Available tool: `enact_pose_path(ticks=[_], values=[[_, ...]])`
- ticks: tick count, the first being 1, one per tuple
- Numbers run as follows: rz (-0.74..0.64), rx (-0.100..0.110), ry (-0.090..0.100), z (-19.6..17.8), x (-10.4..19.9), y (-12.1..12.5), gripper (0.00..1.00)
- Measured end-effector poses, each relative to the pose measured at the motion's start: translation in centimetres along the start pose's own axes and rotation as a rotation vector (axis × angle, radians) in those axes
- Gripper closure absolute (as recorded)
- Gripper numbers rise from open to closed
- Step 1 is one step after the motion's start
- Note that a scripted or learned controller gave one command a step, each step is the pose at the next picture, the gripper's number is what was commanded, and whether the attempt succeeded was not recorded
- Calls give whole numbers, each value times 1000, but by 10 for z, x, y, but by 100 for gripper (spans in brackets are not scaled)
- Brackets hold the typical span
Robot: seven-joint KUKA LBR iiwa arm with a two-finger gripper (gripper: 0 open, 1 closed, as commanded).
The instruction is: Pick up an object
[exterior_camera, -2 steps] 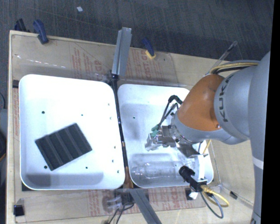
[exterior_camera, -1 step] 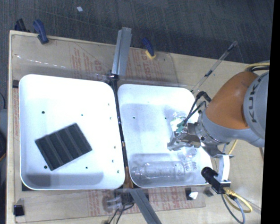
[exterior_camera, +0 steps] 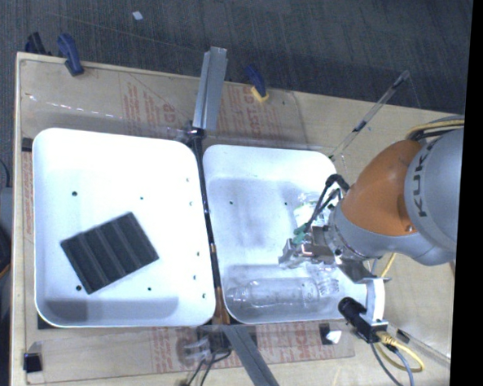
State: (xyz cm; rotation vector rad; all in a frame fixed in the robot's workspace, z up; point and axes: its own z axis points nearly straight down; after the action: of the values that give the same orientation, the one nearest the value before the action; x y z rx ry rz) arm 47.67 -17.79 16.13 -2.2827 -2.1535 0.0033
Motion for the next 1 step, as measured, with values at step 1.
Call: enact_pose_path(ticks=[1], values=[[-4, -1, -1, -10, 0, 1, 100]])
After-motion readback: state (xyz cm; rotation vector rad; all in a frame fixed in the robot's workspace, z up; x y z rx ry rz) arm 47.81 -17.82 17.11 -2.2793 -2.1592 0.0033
